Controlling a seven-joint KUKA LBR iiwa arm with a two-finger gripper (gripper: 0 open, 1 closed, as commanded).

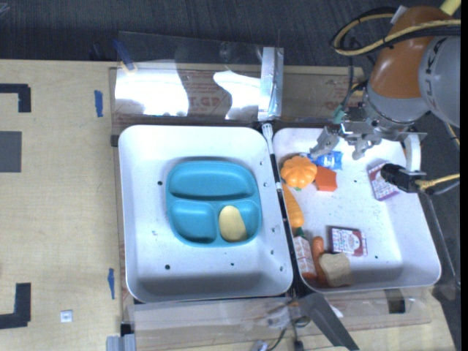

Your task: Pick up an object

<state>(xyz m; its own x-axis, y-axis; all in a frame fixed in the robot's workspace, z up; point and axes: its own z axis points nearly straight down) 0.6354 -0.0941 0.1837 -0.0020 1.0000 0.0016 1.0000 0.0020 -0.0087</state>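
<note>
Your gripper (342,143) hangs over the right bin (417,258) at its 12 o'clock edge, fingers spread and grasping nothing. The nearest picks, a pumpkin (299,171) and an orange block (326,180), lie just toward 7 o'clock of it. The clutter hugs the bin's 9 o'clock wall, so I'd expect tight approaches there. The left bin (139,196) holds a blue tray (205,189) carrying a yellow egg (232,223), which probably keeps it from rolling.

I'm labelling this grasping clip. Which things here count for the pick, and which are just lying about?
For the pick:
gripper
orange pumpkin
orange block
red packet
right bin

Lying about:
left bin
blue divided tray
yellow egg-shaped piece
</note>
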